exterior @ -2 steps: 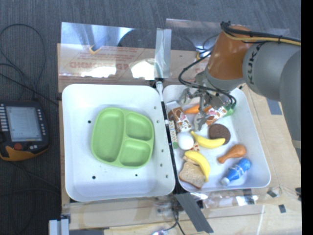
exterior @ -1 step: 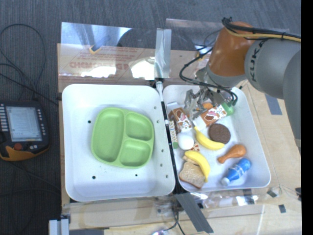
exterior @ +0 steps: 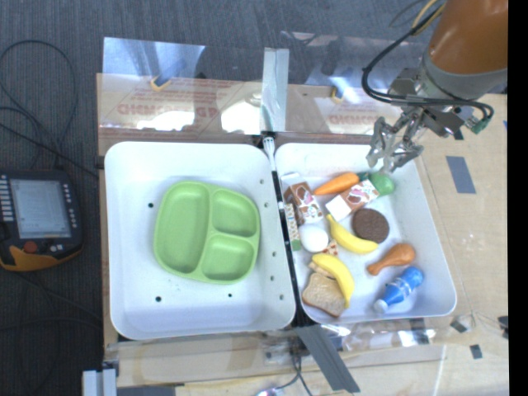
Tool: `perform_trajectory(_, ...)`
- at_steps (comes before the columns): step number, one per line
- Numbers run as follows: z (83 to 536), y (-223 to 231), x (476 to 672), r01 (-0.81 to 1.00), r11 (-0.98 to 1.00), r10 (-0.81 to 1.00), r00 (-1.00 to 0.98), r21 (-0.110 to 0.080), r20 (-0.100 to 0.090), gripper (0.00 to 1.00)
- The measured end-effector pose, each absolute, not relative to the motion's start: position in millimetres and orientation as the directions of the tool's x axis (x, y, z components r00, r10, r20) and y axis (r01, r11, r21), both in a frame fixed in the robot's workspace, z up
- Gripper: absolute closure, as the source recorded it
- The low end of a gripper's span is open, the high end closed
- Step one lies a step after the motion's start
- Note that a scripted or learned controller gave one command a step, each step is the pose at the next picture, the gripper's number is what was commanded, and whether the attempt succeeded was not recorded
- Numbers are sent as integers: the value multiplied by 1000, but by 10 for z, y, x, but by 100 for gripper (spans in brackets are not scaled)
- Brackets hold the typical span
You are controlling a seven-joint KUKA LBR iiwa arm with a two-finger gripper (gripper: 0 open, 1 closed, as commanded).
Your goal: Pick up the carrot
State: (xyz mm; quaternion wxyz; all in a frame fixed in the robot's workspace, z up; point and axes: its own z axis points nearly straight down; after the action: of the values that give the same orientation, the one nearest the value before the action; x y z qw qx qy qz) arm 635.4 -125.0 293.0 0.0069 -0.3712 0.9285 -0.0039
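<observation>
right bin [exterior: 437, 246] held, nearest first: one bread slice [exterior: 323, 294], one blue bottle [exterior: 399, 289], two bananas [exterior: 337, 274] and [exterior: 350, 236], one drumstick [exterior: 393, 257], one white egg [exterior: 314, 238], one brown cookie [exterior: 370, 224], two small cartons [exterior: 303, 203] and [exterior: 358, 196], then one carrot [exterior: 336, 184]. left bin [exterior: 132, 221] held one green divided plate [exterior: 208, 231]. the carrot lay in the right bin's far part, down-left of the gripper [exterior: 391, 150], apart from it, a green piece [exterior: 381, 183] between them. its long axis ran roughly left-right, slightly tilted, right end higher near the green piece, narrow tip toward the centre divider. the gripper hovered over the bin's far right corner, fingers spread apart, nothing between them.
</observation>
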Motion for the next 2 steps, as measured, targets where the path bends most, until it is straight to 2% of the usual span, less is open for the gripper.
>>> perform_trajectory(1, 2870, -1236, 6340, -690, 723, -690, -723, -2, -5, 0)
perform_trajectory(2, 1449, -1165, 6288, -660, 751, -660, -751, 13, 5, 0)
